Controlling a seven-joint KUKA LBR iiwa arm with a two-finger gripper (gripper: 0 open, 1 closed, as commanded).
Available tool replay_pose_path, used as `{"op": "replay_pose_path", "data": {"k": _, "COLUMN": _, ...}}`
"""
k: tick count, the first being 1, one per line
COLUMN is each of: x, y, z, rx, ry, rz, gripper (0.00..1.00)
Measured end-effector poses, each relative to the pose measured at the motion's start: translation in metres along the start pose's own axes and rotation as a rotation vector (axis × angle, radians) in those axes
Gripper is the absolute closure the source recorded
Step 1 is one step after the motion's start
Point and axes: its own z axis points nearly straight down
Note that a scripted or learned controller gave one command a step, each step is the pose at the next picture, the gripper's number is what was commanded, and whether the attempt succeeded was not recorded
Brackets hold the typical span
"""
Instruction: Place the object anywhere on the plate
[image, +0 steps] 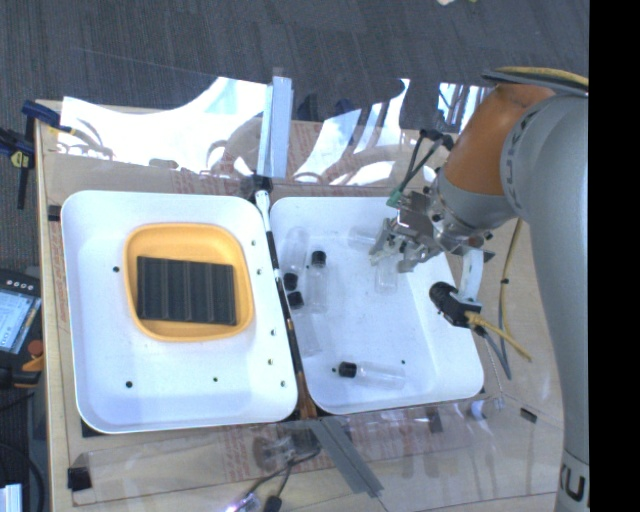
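The tool (400, 250) hovers right of centre, its grip state unclear. Clear black-capped vials (362, 372) lie in the right white bin (455, 375); they may slip before reaching the yellow plate (185, 243), left.

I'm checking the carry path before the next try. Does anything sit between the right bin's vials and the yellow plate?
Only the bins' adjoining rims lie between. The vials lie in the right bin, the yellow plate in the left bin. The claw hovers over the right bin's far side.
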Motion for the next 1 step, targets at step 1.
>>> {"op": "replay_pose_path", "data": {"k": 1, "x": 0.0436, "y": -0.0353, "z": -0.0085, "rx": 0.002, "ry": 0.001, "rz": -0.222, "gripper": 1.00}}
